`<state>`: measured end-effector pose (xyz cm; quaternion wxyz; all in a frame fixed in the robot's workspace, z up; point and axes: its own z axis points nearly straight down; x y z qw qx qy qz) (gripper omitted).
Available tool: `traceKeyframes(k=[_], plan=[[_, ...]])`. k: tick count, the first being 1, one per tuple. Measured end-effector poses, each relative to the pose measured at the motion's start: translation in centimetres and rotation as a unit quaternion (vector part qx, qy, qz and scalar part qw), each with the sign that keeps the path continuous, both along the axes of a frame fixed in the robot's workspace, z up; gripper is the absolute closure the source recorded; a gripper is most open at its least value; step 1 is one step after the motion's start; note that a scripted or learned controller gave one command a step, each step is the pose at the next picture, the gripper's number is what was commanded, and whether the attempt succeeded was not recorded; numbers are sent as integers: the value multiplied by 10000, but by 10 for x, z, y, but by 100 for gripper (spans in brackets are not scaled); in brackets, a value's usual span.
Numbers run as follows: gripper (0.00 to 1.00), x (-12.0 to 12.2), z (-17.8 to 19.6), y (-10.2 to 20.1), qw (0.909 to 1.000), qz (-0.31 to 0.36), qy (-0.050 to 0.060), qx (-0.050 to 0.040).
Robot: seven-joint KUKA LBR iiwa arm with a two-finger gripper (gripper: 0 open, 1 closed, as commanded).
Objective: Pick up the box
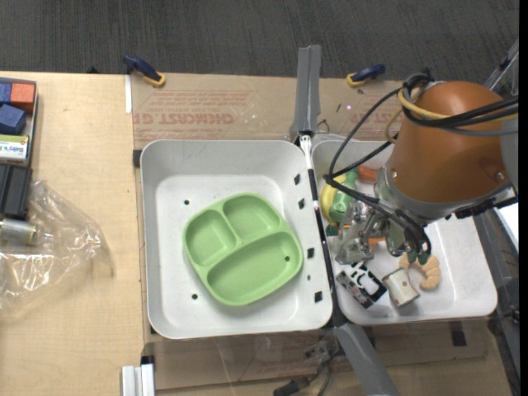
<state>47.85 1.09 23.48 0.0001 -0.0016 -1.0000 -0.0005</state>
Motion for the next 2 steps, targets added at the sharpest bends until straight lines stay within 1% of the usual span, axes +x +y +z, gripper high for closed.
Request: traceKeyframes(k=[1,2], plan=[[100,53,-44,72,9900,1412,-8,3],[100,29,-141,91,9773,2119,0,4]])
